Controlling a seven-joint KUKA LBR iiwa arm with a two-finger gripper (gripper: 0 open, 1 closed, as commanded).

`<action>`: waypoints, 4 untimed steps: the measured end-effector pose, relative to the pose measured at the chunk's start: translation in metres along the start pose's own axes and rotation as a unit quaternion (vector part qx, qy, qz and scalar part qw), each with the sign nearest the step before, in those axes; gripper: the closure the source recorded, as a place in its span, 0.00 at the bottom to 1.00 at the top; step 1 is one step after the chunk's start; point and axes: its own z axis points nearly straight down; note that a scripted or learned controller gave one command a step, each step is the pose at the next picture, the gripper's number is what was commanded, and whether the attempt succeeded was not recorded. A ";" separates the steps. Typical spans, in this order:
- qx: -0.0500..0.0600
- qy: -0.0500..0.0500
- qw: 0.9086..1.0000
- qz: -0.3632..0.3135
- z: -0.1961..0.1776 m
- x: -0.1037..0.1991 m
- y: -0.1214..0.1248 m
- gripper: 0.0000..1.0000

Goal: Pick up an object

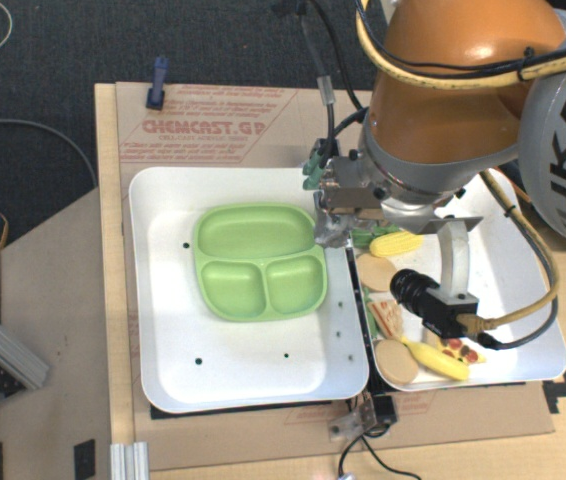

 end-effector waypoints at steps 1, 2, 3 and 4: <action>0.004 -0.001 1.000 0.002 0.040 0.068 0.026 1.00; 0.007 -0.004 1.000 0.011 0.119 -0.024 -0.003 1.00; -0.010 0.002 1.000 0.003 -0.050 0.038 0.051 1.00; 0.003 -0.001 1.000 0.002 -0.049 0.081 -0.001 1.00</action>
